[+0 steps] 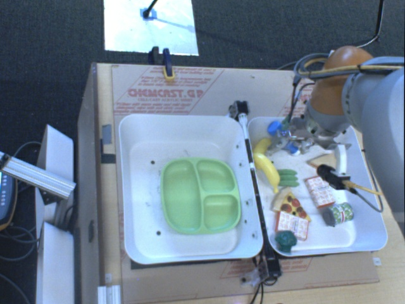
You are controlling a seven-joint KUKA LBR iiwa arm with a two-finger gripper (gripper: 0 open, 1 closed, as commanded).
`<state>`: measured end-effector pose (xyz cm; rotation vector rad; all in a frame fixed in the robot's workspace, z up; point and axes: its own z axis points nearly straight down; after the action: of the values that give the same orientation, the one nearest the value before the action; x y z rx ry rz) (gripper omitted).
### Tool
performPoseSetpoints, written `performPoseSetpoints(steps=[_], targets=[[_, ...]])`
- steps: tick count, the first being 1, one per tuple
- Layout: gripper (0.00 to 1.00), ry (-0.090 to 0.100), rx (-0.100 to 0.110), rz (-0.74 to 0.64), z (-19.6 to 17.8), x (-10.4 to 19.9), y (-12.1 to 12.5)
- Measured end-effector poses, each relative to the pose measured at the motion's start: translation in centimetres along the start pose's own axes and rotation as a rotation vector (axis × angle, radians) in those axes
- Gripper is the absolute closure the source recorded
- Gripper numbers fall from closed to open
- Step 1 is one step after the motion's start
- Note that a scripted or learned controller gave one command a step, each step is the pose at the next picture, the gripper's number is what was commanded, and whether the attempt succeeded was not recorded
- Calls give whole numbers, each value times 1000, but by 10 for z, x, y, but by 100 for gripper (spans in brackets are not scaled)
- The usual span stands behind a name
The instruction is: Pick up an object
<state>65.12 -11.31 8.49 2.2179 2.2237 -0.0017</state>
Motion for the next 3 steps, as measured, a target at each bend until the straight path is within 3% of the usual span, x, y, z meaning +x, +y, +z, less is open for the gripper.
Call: performPoseSetpoints(steps=[1,2,3], targets=[[0,-11,23,2,-11,12,12],[0,1,0,2,1,-12,-55],[0,1,-4,-1,-6,-18,18]])
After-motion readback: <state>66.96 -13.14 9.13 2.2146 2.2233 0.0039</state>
